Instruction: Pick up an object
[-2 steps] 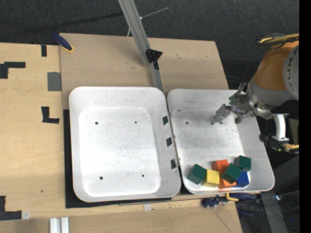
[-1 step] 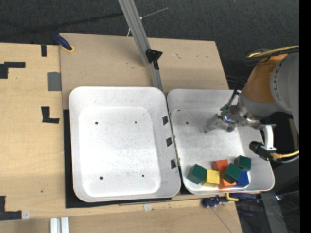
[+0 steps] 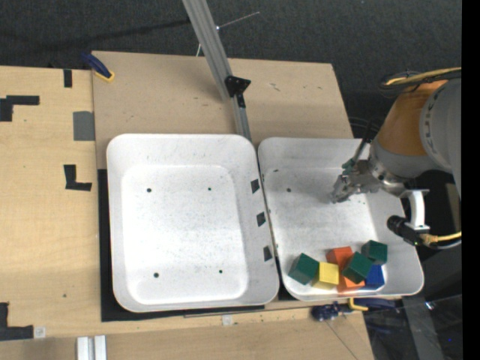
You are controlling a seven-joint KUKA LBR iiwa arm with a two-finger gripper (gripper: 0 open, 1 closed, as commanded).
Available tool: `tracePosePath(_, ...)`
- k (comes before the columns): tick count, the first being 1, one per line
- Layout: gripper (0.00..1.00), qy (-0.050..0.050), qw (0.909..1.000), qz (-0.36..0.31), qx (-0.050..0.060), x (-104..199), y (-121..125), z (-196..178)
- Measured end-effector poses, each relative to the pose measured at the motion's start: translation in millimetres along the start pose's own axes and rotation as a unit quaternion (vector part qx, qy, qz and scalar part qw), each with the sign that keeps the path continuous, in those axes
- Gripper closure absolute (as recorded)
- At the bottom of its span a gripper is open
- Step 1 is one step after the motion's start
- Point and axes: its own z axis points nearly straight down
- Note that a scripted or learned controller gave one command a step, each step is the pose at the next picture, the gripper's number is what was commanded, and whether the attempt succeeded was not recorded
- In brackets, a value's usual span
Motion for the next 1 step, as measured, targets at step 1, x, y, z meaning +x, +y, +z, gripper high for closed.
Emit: tracePosePath(1, 1.0, -0.001, 1.0, 0.0, -0.004, 6.5, 4.5, -61.1)
